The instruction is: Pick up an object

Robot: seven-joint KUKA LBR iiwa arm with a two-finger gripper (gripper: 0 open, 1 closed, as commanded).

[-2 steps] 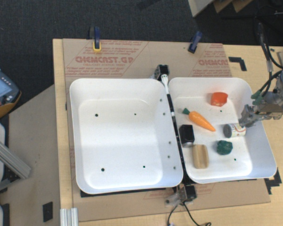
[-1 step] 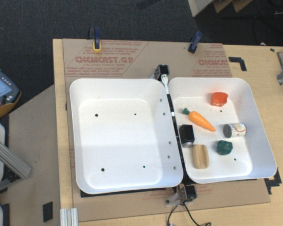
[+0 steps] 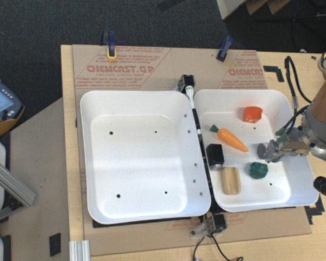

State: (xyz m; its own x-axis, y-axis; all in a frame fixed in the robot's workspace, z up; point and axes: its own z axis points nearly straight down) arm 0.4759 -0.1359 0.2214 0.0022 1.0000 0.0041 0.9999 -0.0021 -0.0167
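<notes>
The right bin (image 3: 277,192) holds an orange carrot with a green top (image 3: 230,138), a red-orange block (image 3: 252,113), a dark green round object (image 3: 258,170), a black block (image 3: 214,154) and a tan wooden block (image 3: 230,180). My gripper (image 3: 267,151) reaches in from the right and hangs over the right bin, just above the green object and to the right of the carrot's tip. Nothing shows between its fingers.
The left bin (image 3: 98,145) lies beside the right one, with a black divider strip (image 3: 198,135) between them. Blue clamps (image 3: 110,39) (image 3: 225,48) hold the cardboard base at the back. Cables run along the right edge (image 3: 291,80).
</notes>
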